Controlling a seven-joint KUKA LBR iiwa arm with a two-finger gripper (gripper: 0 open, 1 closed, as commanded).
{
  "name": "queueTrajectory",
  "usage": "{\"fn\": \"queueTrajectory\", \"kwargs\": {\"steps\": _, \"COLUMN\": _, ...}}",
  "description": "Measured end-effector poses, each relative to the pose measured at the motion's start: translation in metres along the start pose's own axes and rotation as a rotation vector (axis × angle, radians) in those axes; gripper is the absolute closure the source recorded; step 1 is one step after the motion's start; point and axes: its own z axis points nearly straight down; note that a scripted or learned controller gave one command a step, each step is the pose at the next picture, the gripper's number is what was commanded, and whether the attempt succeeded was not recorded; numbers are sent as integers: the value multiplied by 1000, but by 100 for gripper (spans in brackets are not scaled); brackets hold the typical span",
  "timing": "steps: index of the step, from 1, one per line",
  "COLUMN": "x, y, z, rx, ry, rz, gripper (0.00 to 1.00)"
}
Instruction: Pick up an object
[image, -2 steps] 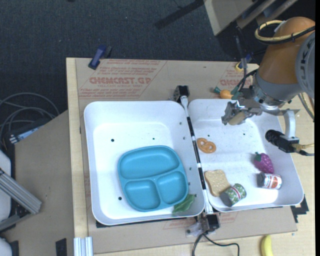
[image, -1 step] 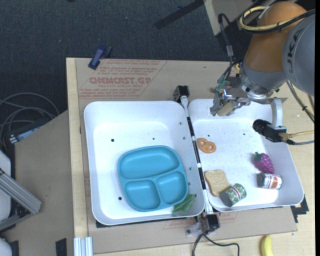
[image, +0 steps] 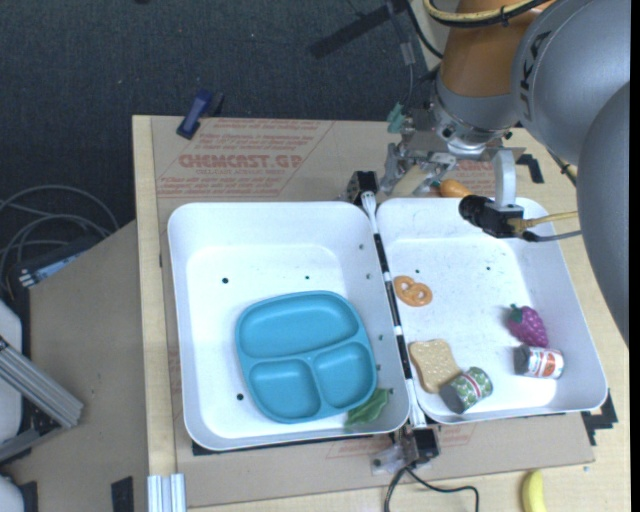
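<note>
Two white bins are set side by side on the tabletop (image: 150, 330), their inner rims touching along a line down the middle of the frame. The left bin (image: 250, 245) is taken up in its lower half by one blue divided tray (image: 303, 355), and one green leaf piece (image: 368, 408) is wedged at the bin's lower right corner, just beside the tray. The upper half of that bin's floor is left bare.

In the right bin (image: 470, 265), five small things are counted. One pretzel (image: 411, 291) is found near the inner rim. One bread slice (image: 431, 362) is touched by one green-labelled can (image: 467, 388) towards the lower rim. One purple grape bunch (image: 527, 324) lies just above one red-and-white jar (image: 538, 361) by the right wall. The middle and upper floor of this bin are open.

The gripper (image: 428, 172) is seen at the upper middle of the frame, over the far rim of the right bin near the dividing line. Nothing can be made out in its grasp, and whether it is wide or narrow cannot be told. One orange piece (image: 453, 187) is seen just beside it.

Outside the bins, one blue object (image: 199, 113) lies at the upper left and one yellow object (image: 533, 491) at the lower right.
</note>
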Motion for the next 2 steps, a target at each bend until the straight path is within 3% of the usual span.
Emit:
{"fn": "queueTrajectory", "kwargs": {"steps": 1, "x": -25, "y": -57, "z": -6, "rx": 3, "ry": -2, "rz": 3, "gripper": 100}}
{"fn": "queueTrajectory", "kwargs": {"steps": 2, "x": -12, "y": 4, "z": -14, "rx": -1, "ry": -2, "rz": 1, "gripper": 100}}
